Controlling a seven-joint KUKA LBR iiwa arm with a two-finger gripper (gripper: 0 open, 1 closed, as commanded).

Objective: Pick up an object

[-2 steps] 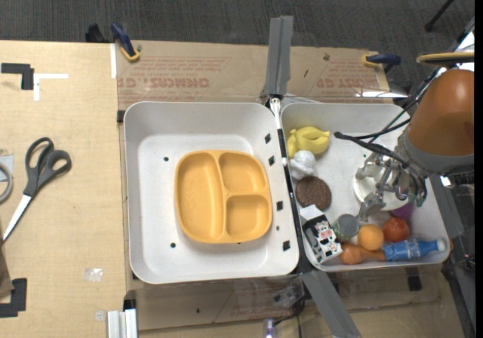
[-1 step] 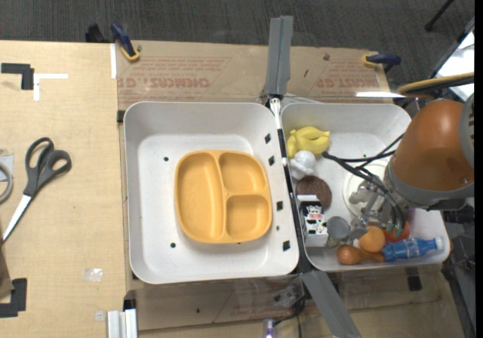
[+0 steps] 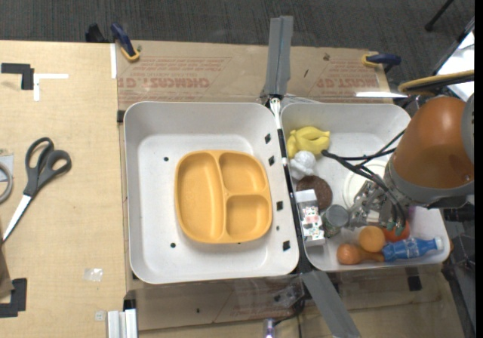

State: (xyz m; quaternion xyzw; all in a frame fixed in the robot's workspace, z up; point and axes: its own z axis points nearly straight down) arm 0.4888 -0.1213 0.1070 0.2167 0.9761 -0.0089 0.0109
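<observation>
Two shallow white bins sit side by side on the surface (image 3: 60,253), seen from above at a slant. The left bin (image 3: 143,178), at centre frame, holds a yellow-orange divided plate (image 3: 223,196) with three compartments, lying flat near its middle. The right bin (image 3: 339,121), at centre right, holds the clutter of candidate objects. A yellow soft toy (image 3: 311,139) lies near its upper left corner, with a small white object (image 3: 302,164) just below and touching it. A dark brown round object (image 3: 320,190) lies beneath that, and a small white printed box (image 3: 310,219) rests against the bin's left wall. Along the lower edge lie two orange balls (image 3: 360,247), close together, and a blue-and-clear bottle (image 3: 411,249) on its side at lower right.

The grey arm with its orange band (image 3: 436,144) enters from the right of the frame and reaches down into the right bin. The claw (image 3: 370,210) hangs low over the lower middle of that bin, just above the orange balls and beside a small grey round object (image 3: 336,216). Whether it is open or closed, or has hold of anything, I cannot tell.

Scissors (image 3: 34,174) lie on the surface at far left.
</observation>
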